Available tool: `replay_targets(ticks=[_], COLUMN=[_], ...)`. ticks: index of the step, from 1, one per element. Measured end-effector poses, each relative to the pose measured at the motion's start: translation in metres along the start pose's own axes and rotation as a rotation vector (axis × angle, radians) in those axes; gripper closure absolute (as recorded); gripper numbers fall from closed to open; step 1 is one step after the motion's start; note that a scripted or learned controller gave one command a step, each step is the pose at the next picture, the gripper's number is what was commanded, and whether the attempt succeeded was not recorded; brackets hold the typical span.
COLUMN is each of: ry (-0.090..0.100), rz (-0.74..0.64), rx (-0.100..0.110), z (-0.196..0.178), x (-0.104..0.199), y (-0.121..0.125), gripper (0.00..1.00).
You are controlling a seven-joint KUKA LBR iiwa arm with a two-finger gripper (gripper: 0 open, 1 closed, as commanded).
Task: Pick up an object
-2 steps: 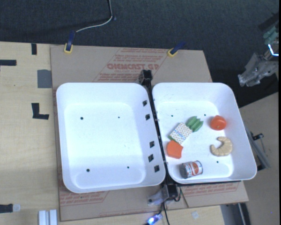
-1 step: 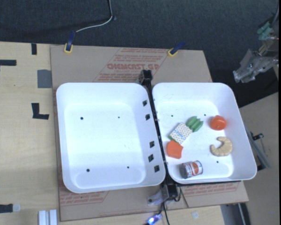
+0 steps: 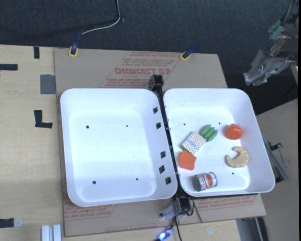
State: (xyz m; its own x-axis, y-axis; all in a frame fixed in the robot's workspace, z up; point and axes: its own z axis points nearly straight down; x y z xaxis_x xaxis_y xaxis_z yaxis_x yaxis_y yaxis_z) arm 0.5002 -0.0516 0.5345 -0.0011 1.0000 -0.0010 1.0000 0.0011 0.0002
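A robotics lab, most likely, though the view takes in little beyond the bench: two white bins (image 3: 70, 109) sit on a cardboard sheet (image 3: 135, 67) held by clamps (image 3: 74, 49); black tape marks (image 3: 40, 119) dot the wooden benchtop (image 3: 17, 149); a cable (image 3: 110, 21) trails over dark cloth (image 3: 190, 14).

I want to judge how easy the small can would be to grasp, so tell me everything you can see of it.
The can is a small cylinder lying on its side near the front edge of the right bin. It carries a red and white label, with a dark grey, metal-looking end facing left. It lies slightly tilted across the bin floor. Nothing touches it: the orange block sits apart, up and to its left, and the tan croissant-shaped piece up and to its right.
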Motion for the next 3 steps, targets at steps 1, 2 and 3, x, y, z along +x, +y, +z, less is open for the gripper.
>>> replay_targets(ticks=[1, 2, 3], ry=[0.001, 0.000, 0.000], rz=[0.001, 0.001, 0.000], rx=[0.001, 0.000, 0.001], z=[0.000, 0.000, 0.000], x=[-0.016, -0.008, 0.001], y=[-0.017, -0.009, 0.001], gripper=[1.00, 1.00, 1.00])
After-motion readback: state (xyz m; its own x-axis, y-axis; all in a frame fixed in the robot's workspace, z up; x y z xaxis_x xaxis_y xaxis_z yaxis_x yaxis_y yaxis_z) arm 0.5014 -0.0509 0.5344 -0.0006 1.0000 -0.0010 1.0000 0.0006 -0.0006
